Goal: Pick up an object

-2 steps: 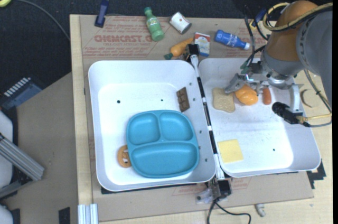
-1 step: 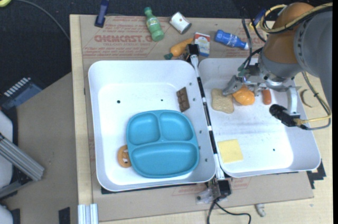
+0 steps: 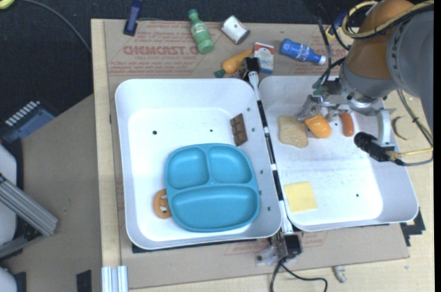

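- Two bins sit side by side on the bench: the left bin (image 3: 131,146) and the right bin (image 3: 386,194).
- In the left bin, a divided plate (image 3: 210,186) lies toward the near side, with a pretzel (image 3: 161,204) touching its left edge and a chocolate bar (image 3: 238,129) behind it, near the shared wall.
- In the right bin, a slice of bread (image 3: 293,131) lies at the far left; just right of it sit a small round fruit (image 3: 318,125), then a sausage (image 3: 346,123).
- A cheese slice (image 3: 300,196) lies nearer, well apart from the bread.
- Behind the bins lie a bottle (image 3: 201,32), a can (image 3: 235,29), a carton (image 3: 262,56) and another bottle (image 3: 301,51).
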Motion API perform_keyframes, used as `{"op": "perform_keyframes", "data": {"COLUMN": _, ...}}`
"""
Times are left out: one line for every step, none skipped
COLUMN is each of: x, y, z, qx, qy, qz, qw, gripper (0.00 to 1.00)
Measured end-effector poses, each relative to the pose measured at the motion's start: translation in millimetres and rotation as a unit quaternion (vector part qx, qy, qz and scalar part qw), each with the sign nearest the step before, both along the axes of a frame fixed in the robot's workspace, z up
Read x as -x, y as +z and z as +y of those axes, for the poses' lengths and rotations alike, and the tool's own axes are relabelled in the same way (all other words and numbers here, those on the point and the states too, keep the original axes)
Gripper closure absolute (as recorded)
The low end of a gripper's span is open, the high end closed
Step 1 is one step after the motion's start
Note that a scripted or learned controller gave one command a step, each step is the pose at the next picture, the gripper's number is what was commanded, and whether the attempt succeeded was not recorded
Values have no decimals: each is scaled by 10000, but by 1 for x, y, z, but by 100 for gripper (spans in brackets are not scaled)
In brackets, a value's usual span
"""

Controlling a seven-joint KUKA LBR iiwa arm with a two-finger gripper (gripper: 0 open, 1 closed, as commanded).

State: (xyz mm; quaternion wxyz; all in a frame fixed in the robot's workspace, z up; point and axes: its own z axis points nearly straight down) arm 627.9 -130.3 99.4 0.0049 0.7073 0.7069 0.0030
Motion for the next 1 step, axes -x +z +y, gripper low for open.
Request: {"op": "perform_keyframes", "data": {"x": 87, "y": 85, "z": 52, "qx": -20, "qy": 6, "qz": 65, "qw": 10000, "gripper": 100}}
